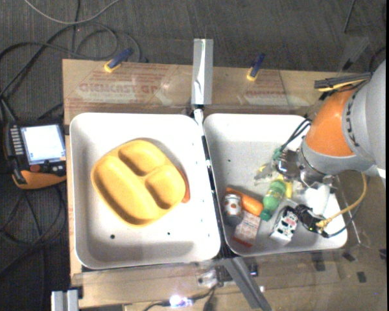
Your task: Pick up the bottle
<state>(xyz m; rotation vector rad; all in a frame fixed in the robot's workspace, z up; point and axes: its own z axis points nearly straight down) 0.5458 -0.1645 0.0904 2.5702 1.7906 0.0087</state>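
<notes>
Down at the near edge of the right bin (228, 129), the clutter sat packed together; a small white carton (282, 225) lay nearest, with a red-labelled packet (247, 229) and a little can (231, 205) to its left, an orange carrot-like piece (251, 204) just beyond them; and there was the bottle (275, 197), green cap toward the near side, yellowish body running away toward the far side, its long axis tilted slightly right; it touched the orange piece on its left. The gripper (297, 173) hung just beside the bottle, to its right and a shade farther back, so the target lay near-left of the hand, very close; how the hand was set could not be told, the wrist hid it. Across in the left bin (84, 141), the yellow divided plate (140, 180) sat well apart from all this.
</notes>
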